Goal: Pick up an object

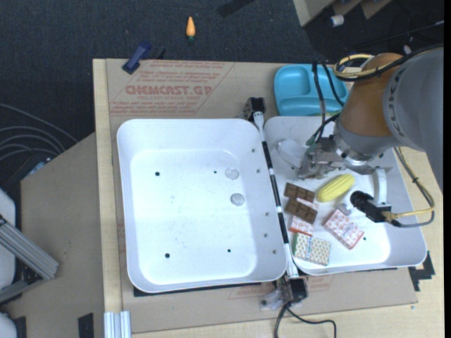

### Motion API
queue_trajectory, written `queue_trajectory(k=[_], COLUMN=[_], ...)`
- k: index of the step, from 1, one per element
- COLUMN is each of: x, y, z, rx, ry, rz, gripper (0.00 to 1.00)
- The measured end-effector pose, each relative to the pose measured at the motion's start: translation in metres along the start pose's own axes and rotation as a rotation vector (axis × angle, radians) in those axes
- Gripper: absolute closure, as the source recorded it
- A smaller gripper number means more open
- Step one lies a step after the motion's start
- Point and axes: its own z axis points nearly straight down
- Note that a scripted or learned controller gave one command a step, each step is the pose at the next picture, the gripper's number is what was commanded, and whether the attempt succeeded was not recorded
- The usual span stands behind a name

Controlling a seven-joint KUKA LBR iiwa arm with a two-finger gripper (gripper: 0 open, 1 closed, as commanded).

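Over the right bin [405, 255], toward its 11 o'clock corner, the gripper [317, 162] hangs low; how its fingers stand cannot be told. Yellow corn cob [335, 186] lies just at 4 o'clock of it. Chocolate bar [298, 200] and patterned packets [344, 229] lie nearby.

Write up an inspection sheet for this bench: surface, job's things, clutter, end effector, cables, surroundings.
Surface: brown bench bearing left bin and right bin, side by side.
Job's things: in the right bin, yellow corn cob, brown chocolate bar, red-patterned packet, checkered packet.
Clutter: blue tray behind the right bin; two small clear discs in the left bin.
End effector: low over the right bin's back part, beside the corn; finger state unclear.
Cables: black and yellow leads by the arm.
Surroundings: dark carpet, orange carrot toy, blue object.
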Motion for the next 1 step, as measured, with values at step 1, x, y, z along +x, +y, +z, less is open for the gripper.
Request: queue_trajectory(k=[1], x=[0.0267], y=[-0.0942], z=[-0.1216], rx=[-0.001], ry=[-0.001], rz=[-0.002], gripper=[1.0])
